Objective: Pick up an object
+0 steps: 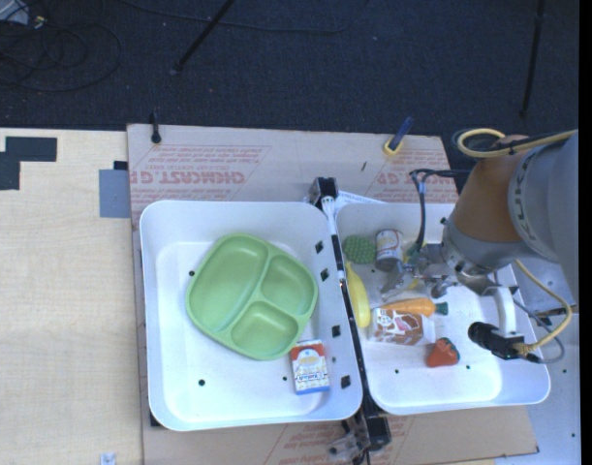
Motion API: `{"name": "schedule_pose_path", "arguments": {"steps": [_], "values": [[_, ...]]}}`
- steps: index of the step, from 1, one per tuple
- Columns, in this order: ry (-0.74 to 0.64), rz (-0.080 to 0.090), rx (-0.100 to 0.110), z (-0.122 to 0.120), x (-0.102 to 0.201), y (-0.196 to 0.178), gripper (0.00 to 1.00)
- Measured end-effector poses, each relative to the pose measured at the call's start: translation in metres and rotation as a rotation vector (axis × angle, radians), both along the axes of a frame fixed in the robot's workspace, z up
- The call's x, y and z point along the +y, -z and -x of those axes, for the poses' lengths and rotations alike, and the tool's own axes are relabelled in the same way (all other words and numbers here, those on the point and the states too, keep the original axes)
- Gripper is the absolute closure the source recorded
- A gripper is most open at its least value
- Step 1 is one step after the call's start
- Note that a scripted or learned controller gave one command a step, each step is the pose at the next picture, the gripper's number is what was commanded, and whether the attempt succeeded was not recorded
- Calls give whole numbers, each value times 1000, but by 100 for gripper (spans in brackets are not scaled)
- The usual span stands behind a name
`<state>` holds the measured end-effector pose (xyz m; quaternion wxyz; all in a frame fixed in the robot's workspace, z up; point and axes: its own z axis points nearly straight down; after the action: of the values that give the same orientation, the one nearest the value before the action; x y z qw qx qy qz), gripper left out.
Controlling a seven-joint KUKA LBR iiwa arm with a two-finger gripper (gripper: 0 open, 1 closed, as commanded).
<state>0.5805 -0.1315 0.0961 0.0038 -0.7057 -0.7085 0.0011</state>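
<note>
My gripper (418,277) hangs low over the middle of the right bin (470,393), at the end of the grey arm with its orange band (482,201). Just below it lies an orange carrot-like piece (414,307) on top of a clear packet with brown and red contents (398,329). A yellow banana (359,299) lies along the bin's left wall. A small can (388,248) and a green textured item (358,250) sit at the back left, left of the gripper. A red piece (442,354) rests toward the front right.
The left bin (179,366) holds a green divided plate (252,295) and a small red, white and blue carton (310,368) near its front right corner. A dark divider (342,298) separates the two bins. Cardboard lies under both.
</note>
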Motion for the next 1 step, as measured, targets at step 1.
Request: {"name": "schedule_pose_path", "arguments": {"steps": [1], "values": [[3,1,2,-53,32,10,0]]}}
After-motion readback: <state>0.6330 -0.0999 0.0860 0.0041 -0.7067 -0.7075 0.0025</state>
